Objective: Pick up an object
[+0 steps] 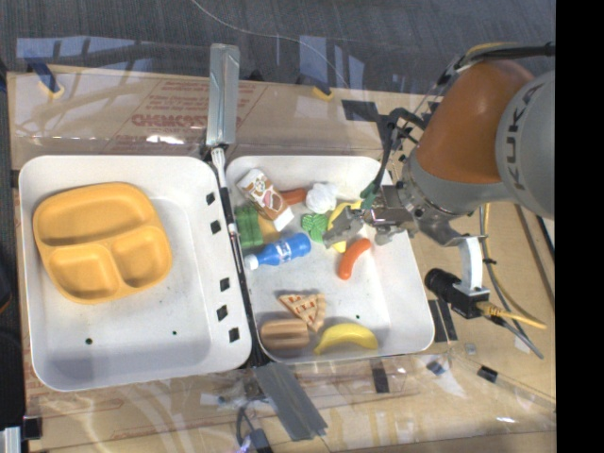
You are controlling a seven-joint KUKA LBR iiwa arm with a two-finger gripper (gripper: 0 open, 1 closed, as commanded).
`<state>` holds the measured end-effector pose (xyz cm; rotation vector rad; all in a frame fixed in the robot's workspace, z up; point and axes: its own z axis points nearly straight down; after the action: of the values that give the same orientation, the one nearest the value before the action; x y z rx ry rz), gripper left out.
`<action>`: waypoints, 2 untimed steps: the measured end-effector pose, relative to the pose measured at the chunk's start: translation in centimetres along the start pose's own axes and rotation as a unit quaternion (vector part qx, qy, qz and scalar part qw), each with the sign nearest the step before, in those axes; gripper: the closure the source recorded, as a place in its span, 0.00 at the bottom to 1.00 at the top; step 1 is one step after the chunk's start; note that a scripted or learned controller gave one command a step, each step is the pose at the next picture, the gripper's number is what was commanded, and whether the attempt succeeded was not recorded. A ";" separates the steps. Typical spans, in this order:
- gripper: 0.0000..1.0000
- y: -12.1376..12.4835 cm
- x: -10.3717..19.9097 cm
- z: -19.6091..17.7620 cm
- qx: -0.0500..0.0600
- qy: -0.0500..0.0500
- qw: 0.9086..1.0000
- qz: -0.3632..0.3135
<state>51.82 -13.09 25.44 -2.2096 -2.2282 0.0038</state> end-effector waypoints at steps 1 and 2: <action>0.00 6.8 -2.8 9.1 0.004 0.000 0.999 0.050; 0.00 5.7 -4.5 14.9 -0.004 -0.001 0.996 0.084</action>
<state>57.50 -17.51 10.49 -2.3951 -2.0389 -0.0042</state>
